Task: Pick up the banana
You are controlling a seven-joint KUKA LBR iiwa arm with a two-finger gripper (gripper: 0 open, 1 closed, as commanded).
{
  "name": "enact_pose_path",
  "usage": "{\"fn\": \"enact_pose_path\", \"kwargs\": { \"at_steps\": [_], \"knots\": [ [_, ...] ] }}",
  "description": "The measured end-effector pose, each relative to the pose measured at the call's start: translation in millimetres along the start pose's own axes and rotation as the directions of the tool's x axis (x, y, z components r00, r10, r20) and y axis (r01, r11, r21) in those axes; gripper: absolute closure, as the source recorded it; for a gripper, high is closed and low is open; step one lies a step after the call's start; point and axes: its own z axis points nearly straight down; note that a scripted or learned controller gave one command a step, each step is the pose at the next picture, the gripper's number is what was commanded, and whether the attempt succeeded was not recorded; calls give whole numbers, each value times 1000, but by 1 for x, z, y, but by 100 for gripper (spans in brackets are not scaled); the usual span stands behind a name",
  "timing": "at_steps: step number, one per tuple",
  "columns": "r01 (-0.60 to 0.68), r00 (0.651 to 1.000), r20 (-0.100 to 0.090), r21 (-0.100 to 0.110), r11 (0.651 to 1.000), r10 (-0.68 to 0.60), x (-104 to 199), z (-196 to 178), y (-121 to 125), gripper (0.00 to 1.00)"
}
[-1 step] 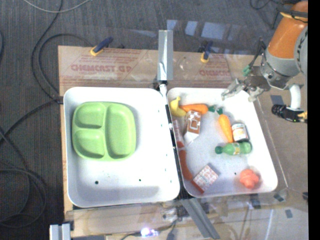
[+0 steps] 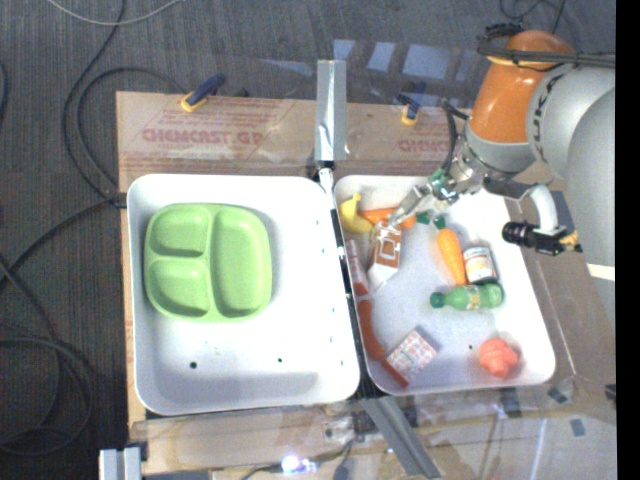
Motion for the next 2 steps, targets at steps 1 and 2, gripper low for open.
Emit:
{"fn": "enact_pose_path", "kwargs": {
  "at_steps": [1, 2],
  "knots": [
    [204, 979, 16, -4, 979, -204, 25, 23, 18, 0],
    [289, 957, 18, -1, 957, -289, 20, 25, 18, 0]
  ]
}}
